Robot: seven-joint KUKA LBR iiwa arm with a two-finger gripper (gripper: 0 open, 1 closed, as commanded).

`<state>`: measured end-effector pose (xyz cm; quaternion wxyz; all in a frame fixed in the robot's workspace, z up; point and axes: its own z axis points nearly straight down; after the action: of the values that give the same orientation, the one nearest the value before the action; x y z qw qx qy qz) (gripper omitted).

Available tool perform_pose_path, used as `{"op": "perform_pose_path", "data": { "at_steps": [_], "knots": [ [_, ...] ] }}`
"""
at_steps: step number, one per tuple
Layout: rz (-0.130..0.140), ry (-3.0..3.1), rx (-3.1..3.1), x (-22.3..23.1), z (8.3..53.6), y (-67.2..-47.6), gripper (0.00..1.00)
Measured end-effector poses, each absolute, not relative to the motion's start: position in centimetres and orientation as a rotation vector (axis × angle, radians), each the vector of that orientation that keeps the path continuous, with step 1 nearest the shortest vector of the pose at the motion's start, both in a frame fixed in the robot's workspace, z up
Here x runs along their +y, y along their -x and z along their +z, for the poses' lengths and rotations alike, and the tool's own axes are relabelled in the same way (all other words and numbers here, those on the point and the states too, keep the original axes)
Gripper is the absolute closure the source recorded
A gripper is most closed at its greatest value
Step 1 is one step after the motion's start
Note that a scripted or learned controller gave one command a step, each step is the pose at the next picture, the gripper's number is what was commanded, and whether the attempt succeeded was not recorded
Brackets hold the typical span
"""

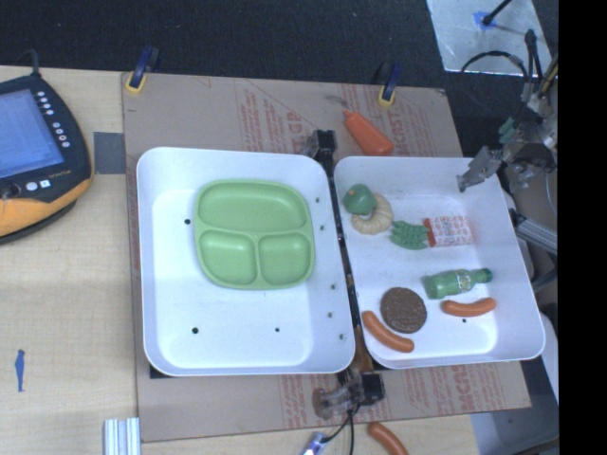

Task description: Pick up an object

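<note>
Across the pale wooden bench (pixel 66 292) lies a brown cardboard sheet (pixel 285 112), printed in faded red and held at its far edge by two blue-and-yellow clamps (pixel 142 69). Dark carpet-like floor fills the background at 12 o'clock. At 9 o'clock a control pendant (pixel 38 154) with a blue screen and orange casing rests on the wood.

Two glossy white bins sit side by side on the cardboard. The left bin (pixel 171 330) holds a matte, pale green plate (pixel 254 233) with rounded corners and three compartments. The right bin (pixel 512 339) holds the loose toy foods to pick. At its 10 o'clock are a green ball on a beige ring (pixel 365 207). Near its centre are a bumpy green leafy piece (pixel 410 235) and a red-and-white packet (pixel 448 230). Toward 5 o'clock lie a green bottle (pixel 455 282) on its side and an orange sausage (pixel 469 306). At 7 o'clock a flat brown disc (pixel 404 309) touches a second sausage (pixel 387 332).

An orange carrot (pixel 367 133) lies on the cardboard just beyond the right bin at 11 o'clock.

The grey metal gripper (pixel 479 171) hovers at the right bin's 1 o'clock corner, apart from every item; whether it is open or closed cannot be told.
</note>
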<state>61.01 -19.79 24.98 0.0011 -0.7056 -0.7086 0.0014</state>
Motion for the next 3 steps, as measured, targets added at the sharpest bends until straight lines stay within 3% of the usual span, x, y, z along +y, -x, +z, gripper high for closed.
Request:
{"op": "perform_pose_path", "data": {
  "at_steps": [1, 2, 3],
  "knots": [
    [0.007, 2.212, -2.224, -15.9, 15.8, -64.4, 0.0],
    [0.006, 2.212, -2.225, -13.2, 10.5, -52.9, 0.0],
    [0.006, 2.212, -2.228, -10.5, 9.1, -59.0, 0.0]
  ]
}}
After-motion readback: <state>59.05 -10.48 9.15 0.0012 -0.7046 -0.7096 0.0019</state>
